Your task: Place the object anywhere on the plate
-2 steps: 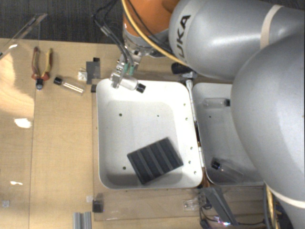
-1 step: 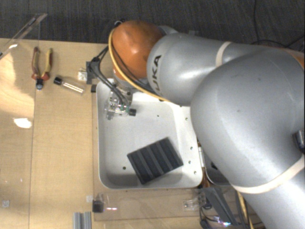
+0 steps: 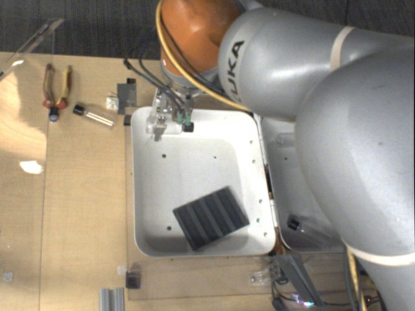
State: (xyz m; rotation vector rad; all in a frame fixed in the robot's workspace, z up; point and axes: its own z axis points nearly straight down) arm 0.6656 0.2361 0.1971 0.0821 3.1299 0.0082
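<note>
1. The pincer point(image 3: 172, 123) hangs over the far left corner of the left bin point(image 3: 146, 193), close under the arm's orange band point(image 3: 194, 24); its two fingers stand a little apart, with nothing between them
2. A dark ribbed plate point(image 3: 211, 218) lies flat on the floor of that bin, near its front edge and turned at a slant, well apart from the pincer
3. The object to be placed cannot be made out with any certainty; a small dark item point(image 3: 295, 225) lies in the right bin point(image 3: 285, 141), mostly hidden under the grey arm point(image 3: 337, 109)
4. On the wooden counter point(image 3: 78, 206), left of the bins, lie red-handled pliers point(image 3: 56, 89) and a small clear tube point(image 3: 94, 115)
</note>
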